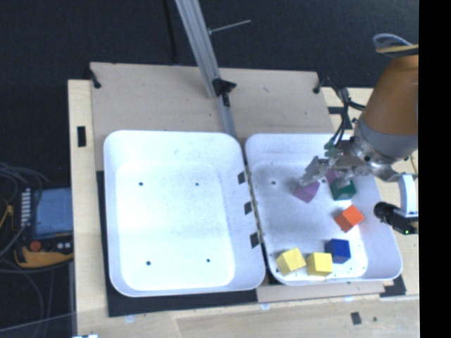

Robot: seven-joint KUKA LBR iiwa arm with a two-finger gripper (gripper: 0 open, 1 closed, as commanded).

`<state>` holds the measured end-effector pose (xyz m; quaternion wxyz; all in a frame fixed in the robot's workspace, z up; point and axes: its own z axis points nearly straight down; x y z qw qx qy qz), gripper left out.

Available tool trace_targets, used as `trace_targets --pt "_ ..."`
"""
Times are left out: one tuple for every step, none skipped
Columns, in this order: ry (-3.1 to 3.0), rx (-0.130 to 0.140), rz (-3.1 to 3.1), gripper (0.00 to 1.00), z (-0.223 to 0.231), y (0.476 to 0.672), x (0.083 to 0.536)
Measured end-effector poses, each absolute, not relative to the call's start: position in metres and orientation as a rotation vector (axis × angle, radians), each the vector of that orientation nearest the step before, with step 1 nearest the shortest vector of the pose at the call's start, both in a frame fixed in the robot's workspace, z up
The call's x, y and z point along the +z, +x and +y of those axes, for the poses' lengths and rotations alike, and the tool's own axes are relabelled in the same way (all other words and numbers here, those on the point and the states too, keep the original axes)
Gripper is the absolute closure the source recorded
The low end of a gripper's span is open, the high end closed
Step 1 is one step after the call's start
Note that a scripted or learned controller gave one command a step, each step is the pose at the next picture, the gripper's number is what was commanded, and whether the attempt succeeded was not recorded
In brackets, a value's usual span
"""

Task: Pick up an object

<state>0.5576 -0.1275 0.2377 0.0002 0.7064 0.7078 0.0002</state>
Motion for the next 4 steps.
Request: trace_targets --pt "2.220 0.001 2.221 0.00 -0.128 0.558 0.238" --pt "2.224 -0.004 2.222 0.00 -0.126 0.563 0.194" --pt "2.225 -0.006 2.223 0.00 -0.132 0.557 0.133" --pt "2.221 0.001 2.217 0.00 -0.134 0.558 0.097"
